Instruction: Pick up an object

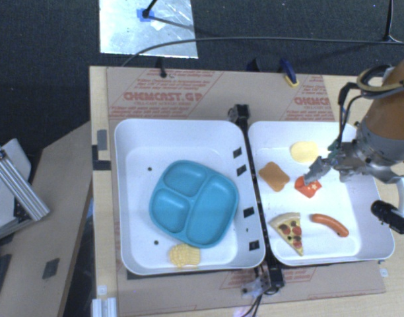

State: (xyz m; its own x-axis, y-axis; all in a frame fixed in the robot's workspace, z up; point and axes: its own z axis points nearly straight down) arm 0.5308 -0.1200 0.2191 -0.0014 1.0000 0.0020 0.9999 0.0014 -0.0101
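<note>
Right bin: the gripper (314, 175) hangs low over a small red piece (308, 187), its tips touching or just above it.

Whether the gripper is open or shut cannot be told at this angle, and nothing is seen held. The red piece lies near the middle of the right bin (370, 251), with a brown toast-like slice (274, 176) just to its left and a pale yellow round piece (303, 152) above it. A sausage (330, 224) and a pizza slice (289, 230) lie nearer the front wall. The left bin (133, 177) holds a blue divided plate (193, 203) and, at its front edge, a yellow corn-like piece (185, 255). Both bins sit on a brown board (189, 91).
</note>
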